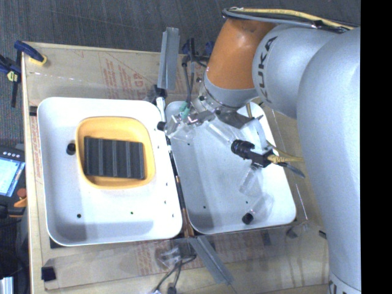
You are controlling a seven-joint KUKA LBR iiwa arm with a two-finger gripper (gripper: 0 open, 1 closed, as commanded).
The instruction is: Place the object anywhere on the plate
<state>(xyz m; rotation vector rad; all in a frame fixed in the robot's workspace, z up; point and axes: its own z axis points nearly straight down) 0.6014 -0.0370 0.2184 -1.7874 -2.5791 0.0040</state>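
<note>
Small dark object sits at about 5 o'clock in the right bin, well apart from the yellow plate in the left bin. Looks light, stiff, maybe rolly; pinch across its middle. Gripper at the bin's 11 o'clock; cannot tell its state.

Two white bins side by side on the table — left bin, right bin — blue clamp at the table's far-left corner, small lit screen off the left edge, dark carpet floor beyond.
</note>
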